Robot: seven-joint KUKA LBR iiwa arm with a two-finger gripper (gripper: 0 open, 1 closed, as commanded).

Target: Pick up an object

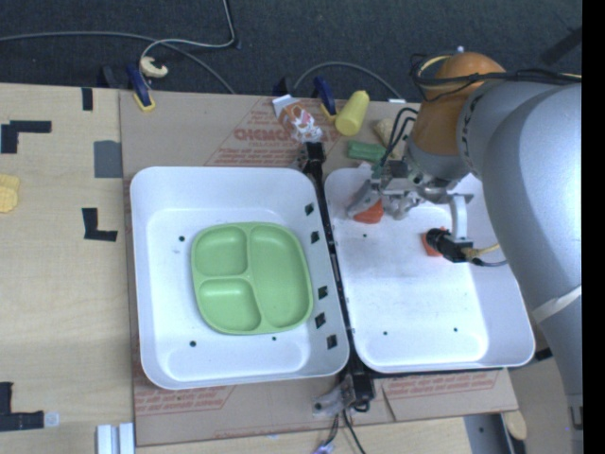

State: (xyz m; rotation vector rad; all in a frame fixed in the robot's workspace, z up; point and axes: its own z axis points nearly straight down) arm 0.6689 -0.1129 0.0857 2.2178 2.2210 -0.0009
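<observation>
Small orange-red object (370, 213) lies in the right bin (425, 339), upper centre-right of frame, with the end effector (386, 197) low directly over it, finger state impossible to tell; not lifted, so grasp and raise likely remain.

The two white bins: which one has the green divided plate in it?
The left bin holds the green divided plate. The right bin has the gripper working at its far end instead.

Gripper (371, 197) low in right bin (473, 339), over orange-red object (370, 214). Green divided plate (251, 277) in left bin (161, 253).
</observation>
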